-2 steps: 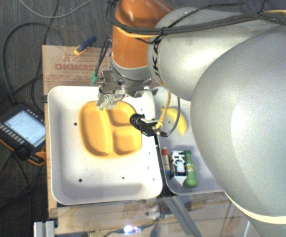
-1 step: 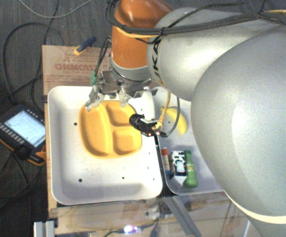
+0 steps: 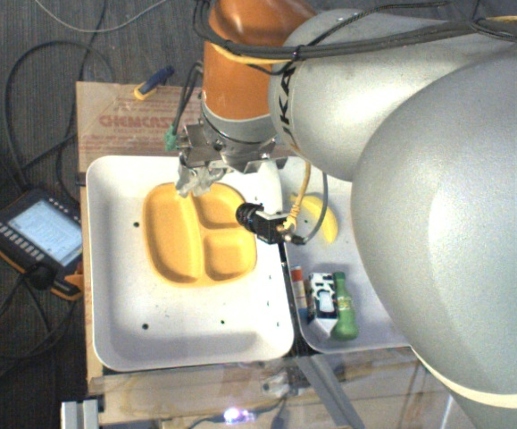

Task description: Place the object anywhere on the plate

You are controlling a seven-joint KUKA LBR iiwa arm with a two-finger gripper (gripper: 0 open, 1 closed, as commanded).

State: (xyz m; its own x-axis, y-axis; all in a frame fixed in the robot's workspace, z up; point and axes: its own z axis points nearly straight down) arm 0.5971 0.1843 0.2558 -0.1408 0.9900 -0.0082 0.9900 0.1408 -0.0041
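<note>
gripper (image 3: 192, 179) over the far rim of the yellow divided plate (image 3: 195, 239) | plate in left white bin (image 3: 115, 329) | green object (image 3: 343, 315) in right bin (image 3: 374, 338)

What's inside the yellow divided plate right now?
The plate shows bare yellow compartments along its left and front. The claw hangs over its back edge, hiding whatever lies underneath it.

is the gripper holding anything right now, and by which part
Cannot be told. The gripper hangs over the top edge of the yellow plate in the left bin, and no object shows in it.
</note>
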